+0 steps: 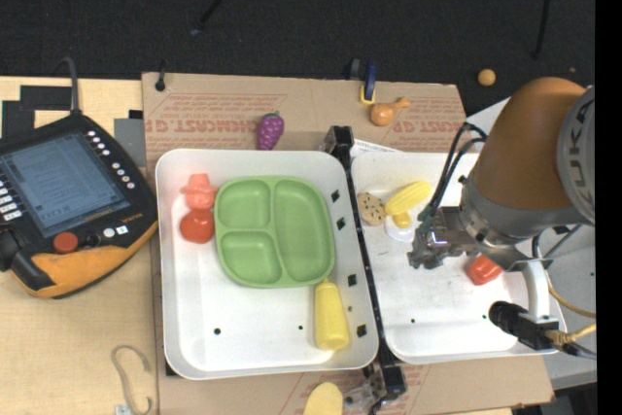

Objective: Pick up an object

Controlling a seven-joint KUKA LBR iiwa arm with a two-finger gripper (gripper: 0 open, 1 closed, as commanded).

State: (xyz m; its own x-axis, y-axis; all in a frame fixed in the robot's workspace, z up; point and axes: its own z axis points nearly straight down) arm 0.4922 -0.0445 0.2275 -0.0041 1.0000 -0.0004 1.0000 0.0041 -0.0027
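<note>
The arm [530, 160] reaches in from the right and hangs over the right bin [437, 330], its orange band bulking above the wrist. The gripper [430, 248] sits low over the middle of that bin, but whether it is released or clenched I cannot tell (the dark metal there is a muddle from this angle).

Nothing is visibly between its tips. Just to the gripper's left and a little farther back lie a yellow corn cob [408, 197], a white disc [399, 226] touching the cob's near side, and a speckled cookie [369, 207] close to the bin's left wall. A small red block [483, 269] lies just right of the gripper, partly under the arm.

The left bin [194, 335] holds a green divided plate [273, 230] in its middle. Against the plate's left side are a pink toy [198, 191] and a red ball [196, 226], the pink one farther back. A yellow cylinder [330, 315] lies near the plate's near right corner.

Beyond the bins, on cardboard, rest purple grapes [270, 130] and an orange pear-shaped toy [386, 111]. A control tablet [63, 194] sits at the far left.
</note>
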